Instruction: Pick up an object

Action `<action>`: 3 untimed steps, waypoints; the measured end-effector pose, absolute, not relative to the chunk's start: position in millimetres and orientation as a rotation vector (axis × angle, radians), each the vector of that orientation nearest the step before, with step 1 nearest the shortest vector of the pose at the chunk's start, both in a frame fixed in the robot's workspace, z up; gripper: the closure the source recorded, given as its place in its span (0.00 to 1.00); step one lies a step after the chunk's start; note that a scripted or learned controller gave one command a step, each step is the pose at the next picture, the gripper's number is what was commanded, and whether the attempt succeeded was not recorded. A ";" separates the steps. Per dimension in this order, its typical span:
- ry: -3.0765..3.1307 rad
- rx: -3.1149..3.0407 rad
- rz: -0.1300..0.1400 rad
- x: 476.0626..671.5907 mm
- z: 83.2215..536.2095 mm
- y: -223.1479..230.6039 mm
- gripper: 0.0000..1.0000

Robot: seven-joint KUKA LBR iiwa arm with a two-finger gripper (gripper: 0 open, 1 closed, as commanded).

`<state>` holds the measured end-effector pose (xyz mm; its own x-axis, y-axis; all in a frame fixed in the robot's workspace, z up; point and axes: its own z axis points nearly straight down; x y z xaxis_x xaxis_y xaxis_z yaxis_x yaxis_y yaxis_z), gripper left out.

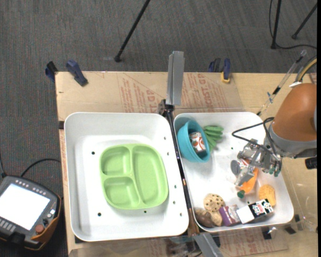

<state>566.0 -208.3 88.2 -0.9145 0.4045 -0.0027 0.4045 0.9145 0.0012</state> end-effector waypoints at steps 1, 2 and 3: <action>3.055 0.737 0.004 552.3 87.3 -141.3 0.00; 2.953 0.969 0.007 486.6 94.6 -133.0 0.00; 3.033 0.822 0.002 545.7 87.0 -110.5 0.00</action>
